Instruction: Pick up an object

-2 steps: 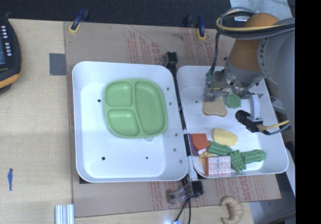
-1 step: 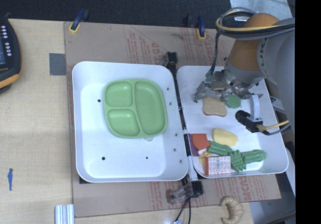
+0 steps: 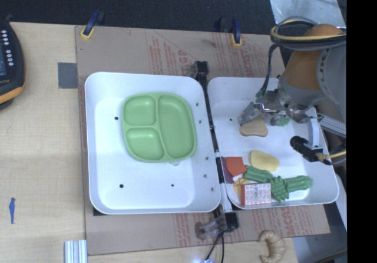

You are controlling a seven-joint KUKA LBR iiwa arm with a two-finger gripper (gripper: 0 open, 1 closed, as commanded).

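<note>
Your pincer [image 3: 266, 111] sits low in the right bin [image 3: 227, 94], near its far side, just above a tan cookie-shaped piece [image 3: 254, 130] — you cannot tell from this angle how its jaws stand, and nothing shows between them. Toward the near edge of that bin you have a yellow lemon-like piece [image 3: 264, 160], an orange-red block [image 3: 234, 165], a small printed carton [image 3: 257, 193] and a green knobbly vegetable toy [image 3: 281, 183], all crowded together. The left bin [image 3: 106, 185] carries a green divided plate [image 3: 159, 127] — three compartments, lying flat. On the bench [image 3: 41, 155], a yellow-edged controller [image 3: 9, 58] rests at your far left.
</note>
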